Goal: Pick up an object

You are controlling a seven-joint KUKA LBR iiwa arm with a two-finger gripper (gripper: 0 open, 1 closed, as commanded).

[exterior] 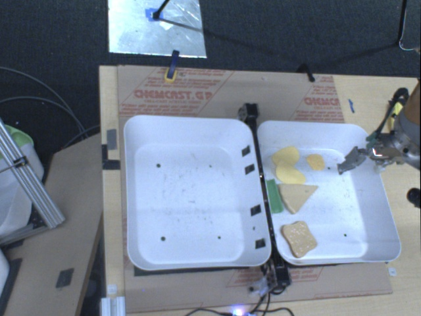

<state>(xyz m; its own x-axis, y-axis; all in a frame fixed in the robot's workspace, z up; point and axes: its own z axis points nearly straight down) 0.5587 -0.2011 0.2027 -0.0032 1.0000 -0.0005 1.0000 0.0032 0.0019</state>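
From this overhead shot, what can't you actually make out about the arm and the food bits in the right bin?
- Arm: cut off by the camera view's right edge, so most of it is out of frame.
- Gripper: small and blurred over the right bin; whether the fingers are open or shut cannot be told.
- Green piece: its right side is covered by the wedge.
- Height of the gripper above the bin floor: one slanted view cannot settle it.

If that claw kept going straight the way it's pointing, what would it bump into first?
Probably the small orange piece. The gripper points left across the right bin, and that piece lies nearest in line, with the yellow pieces beyond. Its height above the bin is unclear.
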